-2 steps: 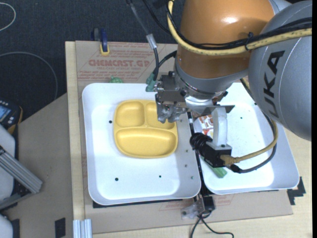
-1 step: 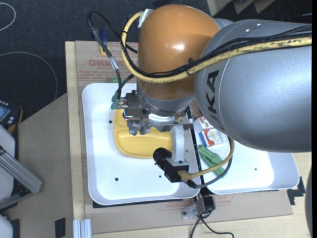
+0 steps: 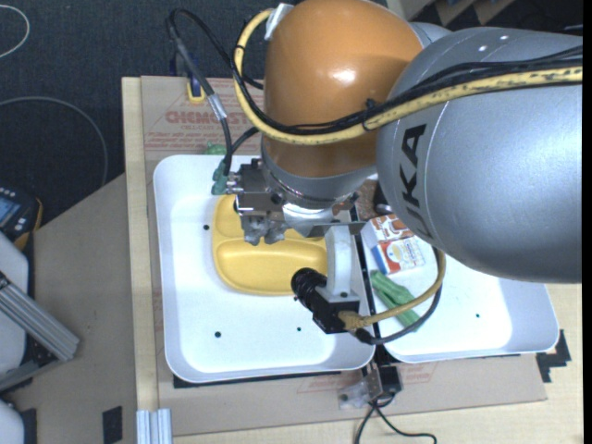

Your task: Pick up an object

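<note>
Claw [image 3: 264, 225] low in the left bin [image 3: 185, 276], over a yellow dish [image 3: 254, 271].
Nearest the camera's foot, the bin's bare white floor; beyond it the dish lies beneath the claw, whose state I cannot tell. Right of the bins' divide, a green piece [image 3: 393, 291] and a printed carton [image 3: 400, 248] lie in the right bin [image 3: 499, 326]. Farther back, the arm [image 3: 444, 128].

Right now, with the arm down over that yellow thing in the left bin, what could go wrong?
1. The wrist hides the gripper, so whether it has the yellow object cannot be judged; a lift may come up with nothing.
2. That object looks smooth and rounded, so fingers could slide off.
3. The yellow cable loops low over the divider between the bins, near the green item and carton, and might snag them.
</note>
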`<state>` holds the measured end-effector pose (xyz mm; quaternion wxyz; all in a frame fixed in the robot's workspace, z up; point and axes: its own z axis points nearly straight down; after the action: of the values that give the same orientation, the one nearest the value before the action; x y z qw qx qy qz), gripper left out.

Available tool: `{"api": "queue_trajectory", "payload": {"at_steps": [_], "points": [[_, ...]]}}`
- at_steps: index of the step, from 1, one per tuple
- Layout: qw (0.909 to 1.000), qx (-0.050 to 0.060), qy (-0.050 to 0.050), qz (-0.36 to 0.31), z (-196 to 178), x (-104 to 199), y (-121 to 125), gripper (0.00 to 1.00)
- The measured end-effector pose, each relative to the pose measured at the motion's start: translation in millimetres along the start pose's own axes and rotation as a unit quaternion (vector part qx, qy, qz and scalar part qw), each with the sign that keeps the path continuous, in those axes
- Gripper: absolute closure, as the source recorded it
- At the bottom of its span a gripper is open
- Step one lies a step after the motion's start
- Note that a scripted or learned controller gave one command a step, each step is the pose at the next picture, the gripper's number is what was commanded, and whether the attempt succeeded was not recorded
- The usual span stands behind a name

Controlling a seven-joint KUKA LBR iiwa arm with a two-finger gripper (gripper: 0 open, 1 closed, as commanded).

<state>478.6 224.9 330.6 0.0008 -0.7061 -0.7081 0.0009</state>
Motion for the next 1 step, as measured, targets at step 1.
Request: {"api": "queue_trajectory", "payload": {"at_steps": [1], "points": [[1.0,-0.005,0.002,0.001,-71.1,-4.7,8.1,1.0]]}}
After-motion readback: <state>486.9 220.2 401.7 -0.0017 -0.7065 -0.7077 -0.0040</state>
